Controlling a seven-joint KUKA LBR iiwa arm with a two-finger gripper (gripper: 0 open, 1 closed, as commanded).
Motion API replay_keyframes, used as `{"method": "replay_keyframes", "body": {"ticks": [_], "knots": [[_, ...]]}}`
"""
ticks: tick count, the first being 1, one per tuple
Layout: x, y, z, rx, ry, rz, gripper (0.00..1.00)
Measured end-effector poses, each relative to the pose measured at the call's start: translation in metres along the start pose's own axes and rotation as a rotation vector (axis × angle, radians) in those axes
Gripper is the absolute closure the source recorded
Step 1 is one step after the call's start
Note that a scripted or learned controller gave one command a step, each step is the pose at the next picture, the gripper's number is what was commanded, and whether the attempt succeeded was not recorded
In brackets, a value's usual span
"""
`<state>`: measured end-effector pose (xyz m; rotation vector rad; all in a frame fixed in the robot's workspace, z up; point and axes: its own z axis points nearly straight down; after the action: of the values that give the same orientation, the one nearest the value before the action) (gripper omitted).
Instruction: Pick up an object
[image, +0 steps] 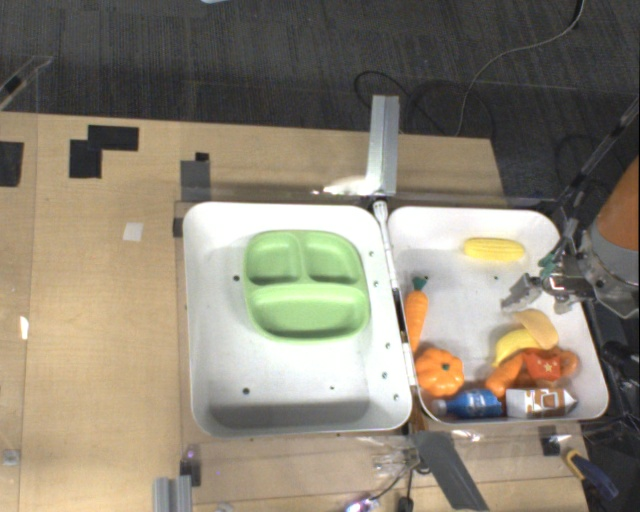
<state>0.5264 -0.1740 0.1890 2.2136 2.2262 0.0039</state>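
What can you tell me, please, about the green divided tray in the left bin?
The green divided tray is pale green and looks like matte plastic, a rounded rectangle with three compartments: two small ones along its far side and one long one along its near side. All three look empty. It lies flat and upright on the floor of the left bin, toward the far half, slightly skewed, with nothing else touching it.

A: Right bin contents?
B: Corn near the back wall; carrot upright along the left wall; pumpkin, blue can, banana, tomato and carton clustered in front.
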Motion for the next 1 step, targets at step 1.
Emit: {"method": "replay_keyframes", "body": {"ticks": [1], "knots": [[0.0772, 0.0818, 0.0887, -0.004, -0.001, -0.289, 0.00]]}}
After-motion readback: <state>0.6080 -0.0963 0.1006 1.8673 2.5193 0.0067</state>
